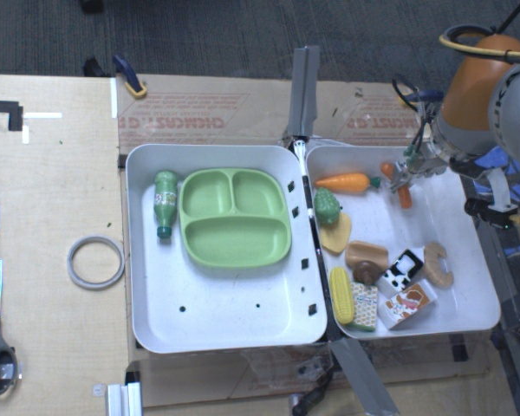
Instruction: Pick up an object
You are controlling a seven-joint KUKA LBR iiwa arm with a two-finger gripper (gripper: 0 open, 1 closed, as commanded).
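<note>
Right bin [468, 319]; gripper [402, 180] nr carrot [342, 182]

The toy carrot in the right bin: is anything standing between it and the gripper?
Nothing visible does. The toy carrot lies along the far wall of the right bin, and the gripper sits just to its right, close to the carrot's green end. The green vegetable lies nearer the camera, off that line.

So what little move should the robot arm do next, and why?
Probably a small drop straight down. The gripper hangs at the top of the right bin, right over a small orange piece, with the toy carrot just beside it. Nothing looks picked up yet, so lowering onto that piece seems the likely step.
</note>
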